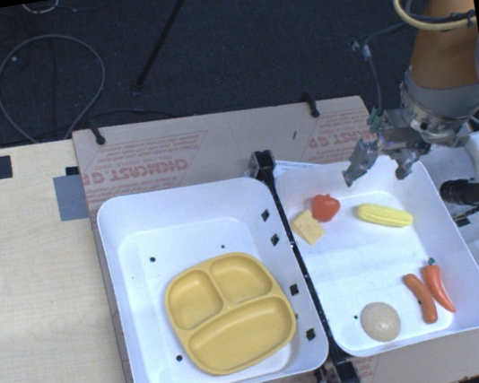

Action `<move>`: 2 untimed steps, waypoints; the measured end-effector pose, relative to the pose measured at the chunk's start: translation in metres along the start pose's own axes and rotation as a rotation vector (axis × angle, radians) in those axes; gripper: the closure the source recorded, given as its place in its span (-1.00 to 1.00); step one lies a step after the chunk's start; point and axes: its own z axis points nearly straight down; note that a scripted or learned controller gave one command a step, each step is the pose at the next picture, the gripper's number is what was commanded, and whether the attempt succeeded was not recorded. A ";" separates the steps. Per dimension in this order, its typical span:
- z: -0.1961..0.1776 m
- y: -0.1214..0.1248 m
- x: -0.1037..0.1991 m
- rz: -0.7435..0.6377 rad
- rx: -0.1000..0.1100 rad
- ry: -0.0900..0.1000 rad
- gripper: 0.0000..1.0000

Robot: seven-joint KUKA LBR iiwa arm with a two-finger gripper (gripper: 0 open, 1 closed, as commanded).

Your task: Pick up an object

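Camera view: tomato (325, 207) touching cheese (308, 227)

Bright, even overhead light; sharp, soft shadows, no glare.

Right bin (451, 232) holds my candidates. Red tomato (325, 207) near the back left, touching a pale yellow cheese wedge (307, 227) just left of it. Yellow corn cob (384, 215) lies flat to their right, slightly angled. Two orange carrots (430, 290) side by side near the front right. Beige egg (380, 321) at the front, left of them.
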 end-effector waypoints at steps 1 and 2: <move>-0.007 0.002 0.000 -0.002 -0.012 -0.001 -1.00; 0.058 0.002 -0.001 -0.001 -0.006 -0.001 -1.00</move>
